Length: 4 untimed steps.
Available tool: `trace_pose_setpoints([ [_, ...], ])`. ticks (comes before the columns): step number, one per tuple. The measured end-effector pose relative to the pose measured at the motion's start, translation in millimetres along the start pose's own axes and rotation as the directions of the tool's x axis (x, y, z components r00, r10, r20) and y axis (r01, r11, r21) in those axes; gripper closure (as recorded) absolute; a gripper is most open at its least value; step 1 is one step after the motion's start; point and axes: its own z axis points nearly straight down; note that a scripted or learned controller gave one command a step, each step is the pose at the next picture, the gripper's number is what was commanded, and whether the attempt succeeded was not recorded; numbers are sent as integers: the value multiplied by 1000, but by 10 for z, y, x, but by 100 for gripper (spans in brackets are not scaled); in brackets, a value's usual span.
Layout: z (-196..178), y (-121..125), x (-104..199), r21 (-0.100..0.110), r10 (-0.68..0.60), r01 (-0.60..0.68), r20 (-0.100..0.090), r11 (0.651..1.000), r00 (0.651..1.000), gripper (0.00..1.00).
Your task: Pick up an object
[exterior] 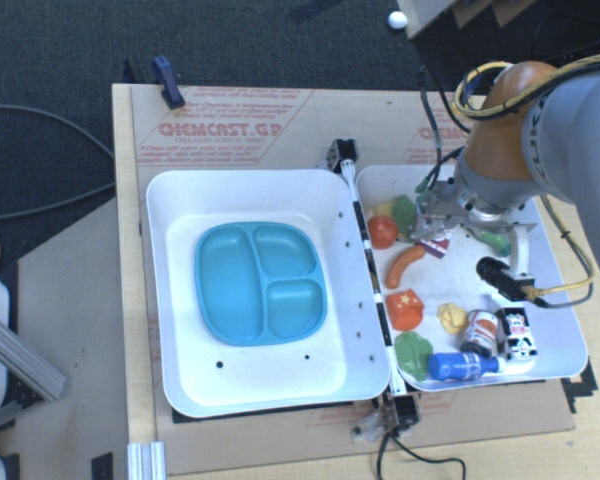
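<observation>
We find the gripper (432, 230) low over the upper part of the right bin (570, 340), the 1 landmark we use throughout. Its tip sits among small items and the wrist above it hides the working end, so we cannot tell how far the jaws stand apart, nor whether anything is between them.

The task names no particular object, so any of the bin's contents qualifies. Nearest the gripper are an orange sausage (405, 264) lying at a slant toward the bin's left wall, a red tomato (382, 232) against that wall higher up, and a green piece (404, 211) near the bin's top-left corner. A small pink-and-white item lies just at the gripper tip; we cannot identify it. Further down the bin lie a red pepper (404, 309), a yellow piece (452, 317), a can (481, 332), a blue bottle (458, 367) along the bottom wall and a cow figure (519, 335).

Risks, in our judgement:
1. Crowding. 3 items sit close around the tip; a closing stroke may catch 2 or push 1 aside.
2. Round or smooth shapes, the tomato and sausage, may squirt out of a pinch.
3. The left wall leaves little room for a finger beside the tomato.

The left bin (170, 198) holds a blue divided tray (262, 282).
</observation>
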Motion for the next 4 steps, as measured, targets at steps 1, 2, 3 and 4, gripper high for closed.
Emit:
trace_pose_setpoints([
  [1, -18, 5, -48, -5, 4, -4, 8, 1000, 1000, 0],
  [2, 85, 527, -96, 15, -2, 2, -6, 1000, 1000, 0],
  [3, 109, 4, -36, 3, -3, 3, -5, 1000, 1000, 0],
  [4, 170, 460, 21, 17, -4, 4, -10, 1000, 1000, 0],
])
